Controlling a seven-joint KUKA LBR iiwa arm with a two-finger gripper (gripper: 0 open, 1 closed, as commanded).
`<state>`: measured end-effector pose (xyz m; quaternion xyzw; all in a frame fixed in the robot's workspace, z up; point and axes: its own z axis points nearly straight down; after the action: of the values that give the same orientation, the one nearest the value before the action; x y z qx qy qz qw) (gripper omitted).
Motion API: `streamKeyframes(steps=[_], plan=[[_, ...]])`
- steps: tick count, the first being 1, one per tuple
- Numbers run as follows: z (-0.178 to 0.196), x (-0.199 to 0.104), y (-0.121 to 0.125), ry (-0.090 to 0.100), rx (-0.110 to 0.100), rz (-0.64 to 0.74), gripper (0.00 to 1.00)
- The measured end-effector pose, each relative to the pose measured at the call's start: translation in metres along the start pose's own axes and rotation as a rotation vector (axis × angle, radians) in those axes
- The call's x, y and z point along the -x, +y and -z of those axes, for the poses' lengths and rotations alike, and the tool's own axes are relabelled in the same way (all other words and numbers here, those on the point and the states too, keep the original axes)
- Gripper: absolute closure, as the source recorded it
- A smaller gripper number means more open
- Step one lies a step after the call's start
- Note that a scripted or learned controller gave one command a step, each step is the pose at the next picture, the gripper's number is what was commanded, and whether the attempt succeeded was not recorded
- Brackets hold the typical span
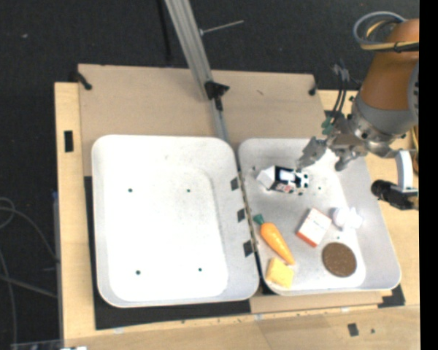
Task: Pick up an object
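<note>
The grey two-finger pincer hangs open (nothing between its fingers) at the frame's right, over the right shallow white bin, near a white-and-black carton.

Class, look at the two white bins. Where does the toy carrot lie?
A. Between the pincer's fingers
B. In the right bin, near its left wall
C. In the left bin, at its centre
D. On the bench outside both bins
B: the carrot lies in the right bin, close to its left wall, above a yellow block.

Robot lab: plywood bench, aluminium camera mast, loose cables on dark floor.
</note>
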<state>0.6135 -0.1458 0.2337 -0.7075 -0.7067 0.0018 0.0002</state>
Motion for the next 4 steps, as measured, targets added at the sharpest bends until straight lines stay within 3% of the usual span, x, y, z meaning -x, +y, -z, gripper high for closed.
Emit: streamKeyframes(steps=[1, 2, 3, 4], plan=[[-0.057, -0.008, 0.002, 0.001, -0.001, 0.001, 0.00], [-0.106, 0.004, 0.002, 0.000, -0.001, -0.002, 0.00], [-0.091, 0.004, 0.004, 0.001, 0.008, -0.006, 1.00], [-0.031, -0.004, 0.003, 0.001, 0.011, 0.004, 1.00]])
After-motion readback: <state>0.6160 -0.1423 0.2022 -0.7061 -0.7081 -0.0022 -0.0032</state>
